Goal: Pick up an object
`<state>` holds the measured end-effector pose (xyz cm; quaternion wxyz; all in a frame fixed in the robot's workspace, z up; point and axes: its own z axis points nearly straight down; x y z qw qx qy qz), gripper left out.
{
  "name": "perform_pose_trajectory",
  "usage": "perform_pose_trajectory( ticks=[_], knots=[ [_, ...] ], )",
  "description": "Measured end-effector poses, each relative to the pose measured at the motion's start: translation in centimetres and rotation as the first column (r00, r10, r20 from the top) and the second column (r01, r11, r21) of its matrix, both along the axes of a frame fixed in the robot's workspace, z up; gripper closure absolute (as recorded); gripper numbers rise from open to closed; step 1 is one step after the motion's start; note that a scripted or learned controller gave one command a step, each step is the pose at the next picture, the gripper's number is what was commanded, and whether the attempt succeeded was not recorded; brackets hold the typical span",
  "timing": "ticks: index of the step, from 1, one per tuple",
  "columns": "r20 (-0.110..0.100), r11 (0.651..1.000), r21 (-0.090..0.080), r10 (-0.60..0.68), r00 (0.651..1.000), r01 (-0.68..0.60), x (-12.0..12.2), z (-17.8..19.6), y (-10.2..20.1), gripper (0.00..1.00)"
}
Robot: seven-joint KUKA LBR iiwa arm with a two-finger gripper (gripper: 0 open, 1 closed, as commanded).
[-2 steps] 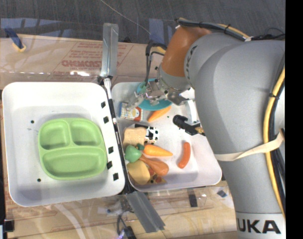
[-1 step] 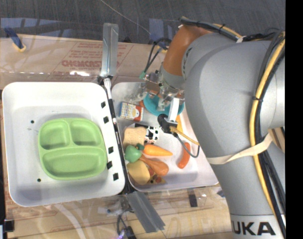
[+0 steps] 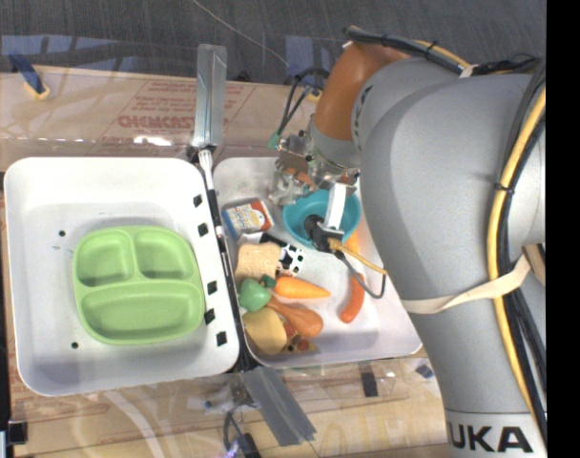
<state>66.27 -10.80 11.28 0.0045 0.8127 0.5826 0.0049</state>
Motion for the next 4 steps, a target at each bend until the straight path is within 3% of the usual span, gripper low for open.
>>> perform_pose_trajectory(
  ticks=[1, 2, 3, 4],
  knots=[
    [-0.016, 0.963, 0.004, 0.271, 0.963, -0.271, -1.5, -2.0, -5.8, 1.0],
    [-0.01, 0.997, 0.003, -0.076, 0.997, 0.076, -0.4, 6.0, -0.1, 1.0],
    [-0.019, 0.997, 0.002, -0.078, 0.997, 0.078, -10.5, 5.1, -3.9, 1.0],
    [-0.019, 0.989, 0.005, 0.145, 0.989, -0.145, -11.9, 4.1, 1.2, 1.0]
  ],
)
